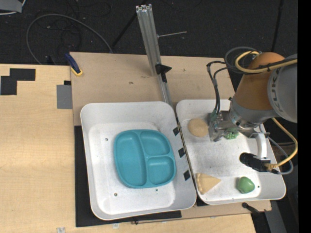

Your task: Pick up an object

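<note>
My gripper (218,132) is low in the right bin (221,198), near that bin's far side. A tan round piece (197,128) lies just to its left, close to or touching it. A small green thing (232,135) shows at the gripper's right side, partly hidden by it; I cannot tell whether it is held. A tan wedge (208,182) lies at the near left of this bin. A green rounded piece (246,184) lies at the near right.
The left bin (92,130) holds a teal divided plate (144,157). A metal post (149,38) rises behind the bins. The grey and orange arm (260,89) hangs over the right bin's far right.
</note>
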### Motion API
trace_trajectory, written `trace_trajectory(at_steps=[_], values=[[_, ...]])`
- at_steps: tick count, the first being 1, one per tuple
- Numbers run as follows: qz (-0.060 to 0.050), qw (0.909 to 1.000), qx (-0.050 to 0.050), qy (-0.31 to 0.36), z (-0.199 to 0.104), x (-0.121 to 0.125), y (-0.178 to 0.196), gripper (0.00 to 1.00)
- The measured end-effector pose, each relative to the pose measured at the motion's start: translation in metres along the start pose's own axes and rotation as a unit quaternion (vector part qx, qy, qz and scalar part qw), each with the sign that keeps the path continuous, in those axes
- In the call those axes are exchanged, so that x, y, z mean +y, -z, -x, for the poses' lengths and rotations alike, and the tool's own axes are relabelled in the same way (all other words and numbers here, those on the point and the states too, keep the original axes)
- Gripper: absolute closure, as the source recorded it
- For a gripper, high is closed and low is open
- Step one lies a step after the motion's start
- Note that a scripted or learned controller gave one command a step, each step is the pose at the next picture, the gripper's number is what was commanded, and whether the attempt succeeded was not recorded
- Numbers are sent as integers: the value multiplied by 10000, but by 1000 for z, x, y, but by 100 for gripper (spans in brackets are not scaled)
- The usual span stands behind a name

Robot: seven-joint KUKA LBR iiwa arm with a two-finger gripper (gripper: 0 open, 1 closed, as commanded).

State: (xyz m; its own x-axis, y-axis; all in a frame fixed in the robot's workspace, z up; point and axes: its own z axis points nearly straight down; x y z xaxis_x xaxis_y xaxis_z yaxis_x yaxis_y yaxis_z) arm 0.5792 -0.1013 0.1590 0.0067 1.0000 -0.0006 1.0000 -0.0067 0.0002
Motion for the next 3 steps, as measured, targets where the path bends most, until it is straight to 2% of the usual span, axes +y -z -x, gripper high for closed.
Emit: trace_trajectory(at_steps=[1, 2, 3], values=[[10, 10000, 1, 36, 3, -2, 62, 100], [3, 10000, 1, 40, -3, 6, 115, 100], [-19, 10000, 6, 49, -55, -8, 117, 100]])
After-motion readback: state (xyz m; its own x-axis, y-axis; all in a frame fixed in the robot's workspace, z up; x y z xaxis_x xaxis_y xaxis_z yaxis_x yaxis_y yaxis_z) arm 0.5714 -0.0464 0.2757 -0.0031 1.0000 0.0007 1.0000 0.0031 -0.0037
